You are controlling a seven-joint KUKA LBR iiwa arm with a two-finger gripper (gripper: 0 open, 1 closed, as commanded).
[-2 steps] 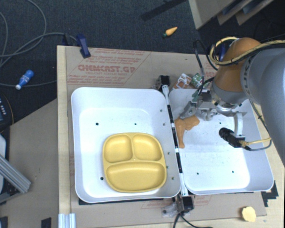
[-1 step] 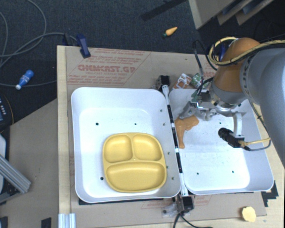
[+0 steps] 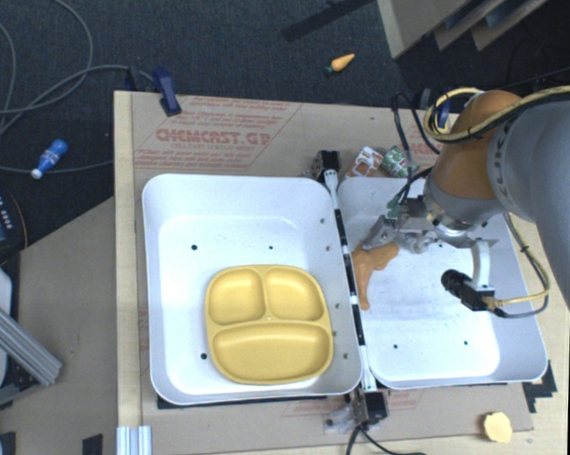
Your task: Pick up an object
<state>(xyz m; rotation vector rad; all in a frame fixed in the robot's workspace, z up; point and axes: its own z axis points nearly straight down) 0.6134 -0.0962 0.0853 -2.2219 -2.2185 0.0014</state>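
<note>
While the gripper (image 3: 403, 228) is hovering low in the right bin (image 3: 448, 358) | orange floppy object (image 3: 370, 264) is lying at the bin's left wall, apparently touching the tool | grip state: cannot tell | step: reaching in to grasp | next: closing squarely, then lifting straight up

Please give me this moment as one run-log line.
hand: low in right bin, over orange thing | grip: unclear | left bin: yellow plate
</note>
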